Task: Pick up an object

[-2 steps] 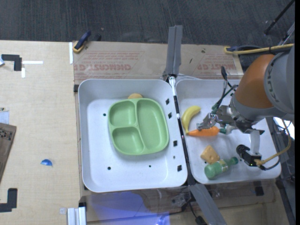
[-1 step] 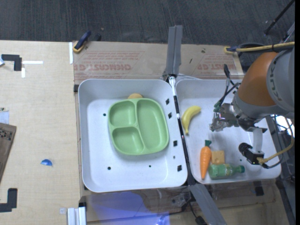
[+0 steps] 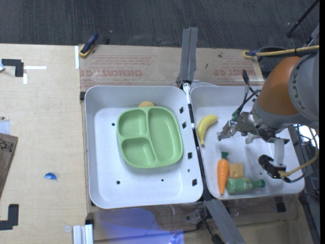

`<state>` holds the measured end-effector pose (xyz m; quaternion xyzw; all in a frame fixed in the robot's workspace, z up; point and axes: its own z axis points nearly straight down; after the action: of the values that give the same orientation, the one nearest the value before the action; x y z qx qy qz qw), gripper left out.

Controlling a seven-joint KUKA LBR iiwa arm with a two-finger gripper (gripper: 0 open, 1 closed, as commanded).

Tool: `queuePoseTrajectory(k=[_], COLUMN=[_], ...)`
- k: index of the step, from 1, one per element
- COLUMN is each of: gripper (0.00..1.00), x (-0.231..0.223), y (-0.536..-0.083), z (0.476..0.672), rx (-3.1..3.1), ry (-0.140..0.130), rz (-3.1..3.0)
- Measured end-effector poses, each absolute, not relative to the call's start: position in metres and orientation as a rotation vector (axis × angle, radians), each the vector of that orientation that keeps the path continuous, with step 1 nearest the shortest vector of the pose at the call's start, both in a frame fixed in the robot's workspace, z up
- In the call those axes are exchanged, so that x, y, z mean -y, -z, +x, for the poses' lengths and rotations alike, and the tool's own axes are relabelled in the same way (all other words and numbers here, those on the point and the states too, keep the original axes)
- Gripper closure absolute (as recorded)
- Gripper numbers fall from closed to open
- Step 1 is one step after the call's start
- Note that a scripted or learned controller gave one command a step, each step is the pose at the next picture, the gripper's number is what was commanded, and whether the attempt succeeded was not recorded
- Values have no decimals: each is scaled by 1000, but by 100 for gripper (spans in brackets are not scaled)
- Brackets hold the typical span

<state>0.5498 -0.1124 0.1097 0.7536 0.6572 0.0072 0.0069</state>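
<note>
In the right bin (image 3: 287,189) lie a yellow banana (image 3: 204,126) near the left wall, an orange carrot (image 3: 222,173) with a green top, a tan block (image 3: 235,170) and a green bottle (image 3: 242,185) lying on its side at the front. My gripper (image 3: 234,131) hovers over the middle of this bin, just right of the banana and above the carrot. Nothing is visibly held in it. The orange band (image 3: 278,93) of the arm sits behind it.
The left bin (image 3: 101,177) holds a green divided plate (image 3: 150,136), with a small yellowish object (image 3: 146,104) peeking out behind it. A grey divider bar (image 3: 189,55) rises between the bins. A black cable end (image 3: 269,165) hangs over the right bin's front right.
</note>
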Motion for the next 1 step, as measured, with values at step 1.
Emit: queuePoseTrajectory(k=[1], gripper=[0], x=[104], y=[-91], z=[497], rx=[-2190], ry=[3], rz=[2257])
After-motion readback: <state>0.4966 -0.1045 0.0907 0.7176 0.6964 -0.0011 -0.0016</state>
